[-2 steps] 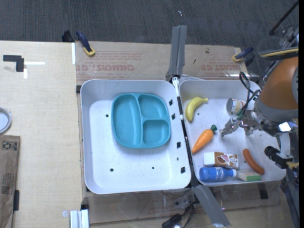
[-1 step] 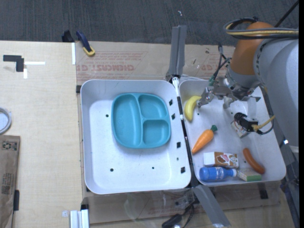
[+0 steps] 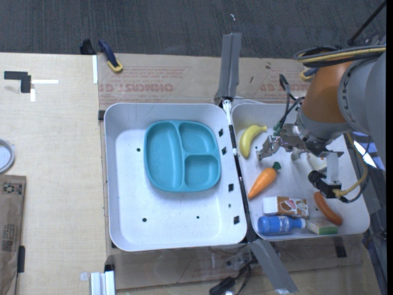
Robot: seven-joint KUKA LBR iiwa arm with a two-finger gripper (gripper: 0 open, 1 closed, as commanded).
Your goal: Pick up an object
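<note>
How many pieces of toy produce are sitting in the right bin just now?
3: a banana near the bin's upper left, a carrot just below it, and an orange-red piece at the lower right. The arm overhangs the bin and may hide more.

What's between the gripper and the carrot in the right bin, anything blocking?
Nothing visible. The gripper hangs just above and slightly left of the carrot, with bare bin floor between them. The banana lies up-left of the gripper, and the small box and blue bottle sit below the carrot, off that line.

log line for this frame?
phase: reach | end effector: over right bin, between banana and carrot | held: nothing seen
</note>
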